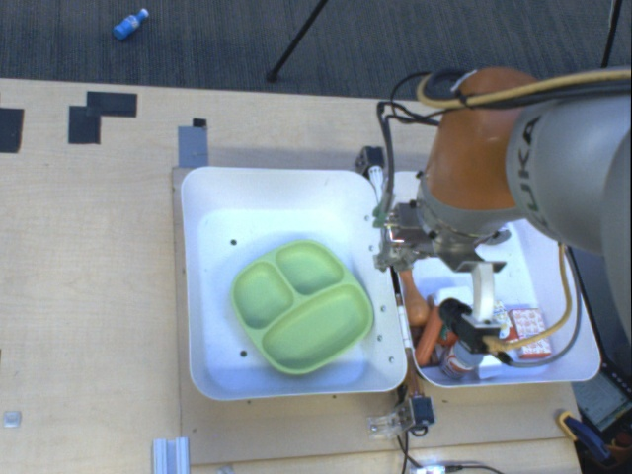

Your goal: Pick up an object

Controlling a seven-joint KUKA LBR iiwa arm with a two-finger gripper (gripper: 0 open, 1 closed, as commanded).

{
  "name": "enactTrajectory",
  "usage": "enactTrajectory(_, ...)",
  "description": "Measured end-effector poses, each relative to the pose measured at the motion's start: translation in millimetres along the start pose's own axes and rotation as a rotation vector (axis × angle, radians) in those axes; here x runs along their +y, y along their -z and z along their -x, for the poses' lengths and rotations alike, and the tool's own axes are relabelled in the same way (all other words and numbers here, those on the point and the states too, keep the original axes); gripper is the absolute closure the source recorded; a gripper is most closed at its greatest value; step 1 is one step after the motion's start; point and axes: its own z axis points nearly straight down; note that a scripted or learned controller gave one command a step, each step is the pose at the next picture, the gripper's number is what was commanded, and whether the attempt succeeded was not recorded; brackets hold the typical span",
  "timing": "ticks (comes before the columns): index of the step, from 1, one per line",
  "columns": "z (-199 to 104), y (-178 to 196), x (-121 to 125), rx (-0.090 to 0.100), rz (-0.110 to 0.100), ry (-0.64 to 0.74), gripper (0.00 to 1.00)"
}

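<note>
The arm reaches in from the right, and its wrist and gripper [441, 253] hang over the right bin [585, 355], near that bin's left wall. In the right bin lie an orange carrot-like piece [428, 338], a second orange piece [418, 305], a red and white packet [527, 325] and a dark round item [455, 364] at the front. The wrist hides the back part of this bin. The left bin [200, 265] holds a green divided plate [302, 305]. I see nothing between the gripper's tips from this angle.
The two bins meet along a shared wall [398, 314] just left of the gripper. A grey block [193, 146] stands behind the left bin. Black patches [102, 114] mark the bench at the far left. A blue bottle [129, 24] lies on the floor beyond.
</note>
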Motion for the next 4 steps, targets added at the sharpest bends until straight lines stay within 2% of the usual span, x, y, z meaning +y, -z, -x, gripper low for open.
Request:
enactTrajectory(1, 10, 78, 34, 0.000, 0.004, 0.003, 1.00)
enactTrajectory(2, 4, 48, 30, 0.000, 0.001, 0.002, 1.00)
enactTrajectory(3, 43, 84, 8, 0.000, 0.003, 0.001, 1.00)
enactTrajectory(4, 38, -17, -8, 0.000, -0.002, 0.000, 1.00)
